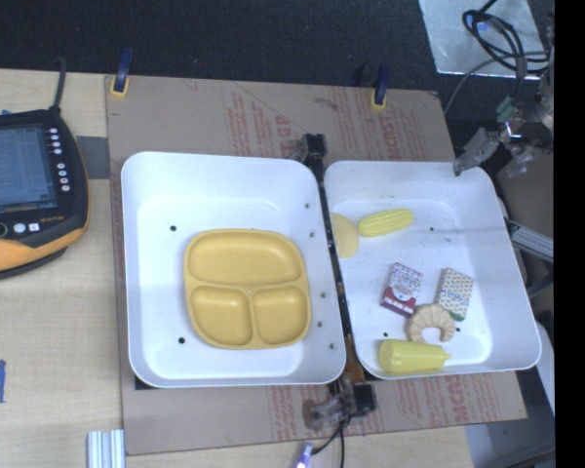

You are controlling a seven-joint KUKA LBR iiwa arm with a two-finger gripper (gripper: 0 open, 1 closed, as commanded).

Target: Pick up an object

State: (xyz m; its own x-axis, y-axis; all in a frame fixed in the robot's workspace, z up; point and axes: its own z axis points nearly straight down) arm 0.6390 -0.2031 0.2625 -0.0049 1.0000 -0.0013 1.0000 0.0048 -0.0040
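Nearest edge of the right bin [512, 261]: yellow bottle [411, 357] lies on its side — light, rigid plastic, likely slick; grip across its middle. Touching it just behind, a croissant [433, 322], with two small cartons [402, 289] beyond, then a corn cob [384, 223]. Left bin holds a yellow divided tray [246, 288]. Gripper [483, 149] hovers over the far right rim — whether it's open, cannot tell; nothing visibly held.

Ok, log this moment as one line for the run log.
stage: before pick | claw: above right bin's far right corner | right bin: corn, croissant, yellow bottle, two packets | left bin: yellow tray
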